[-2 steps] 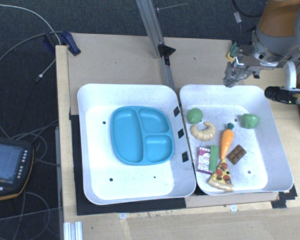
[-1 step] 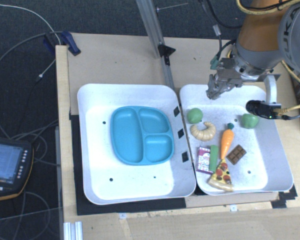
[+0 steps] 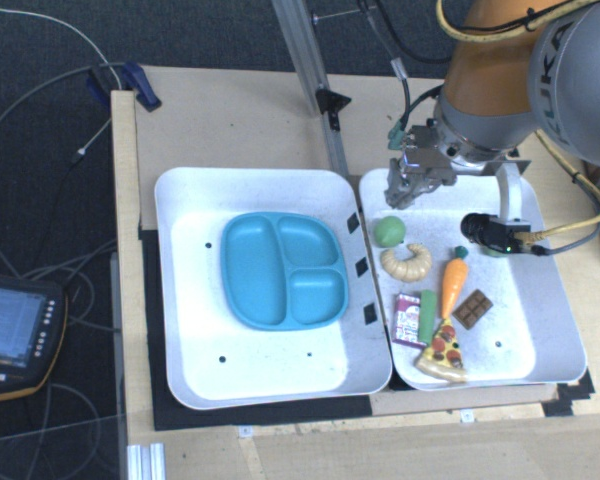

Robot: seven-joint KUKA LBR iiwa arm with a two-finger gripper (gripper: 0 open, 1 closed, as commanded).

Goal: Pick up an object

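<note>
Carrot [image 3: 452,288] upright in view, green top upward.

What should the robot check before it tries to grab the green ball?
1. Green ball sits in the right bin: ok.
2. Gripper is above the ball's far side, not yet down on it: ok.
3. Fingers open enough: cannot tell.
4. Croissant lies very close to the ball and might get bumped: not ok.
5. Nothing lies on top of the ball: ok.
6. Carrot is apart from the ball: ok.
</note>
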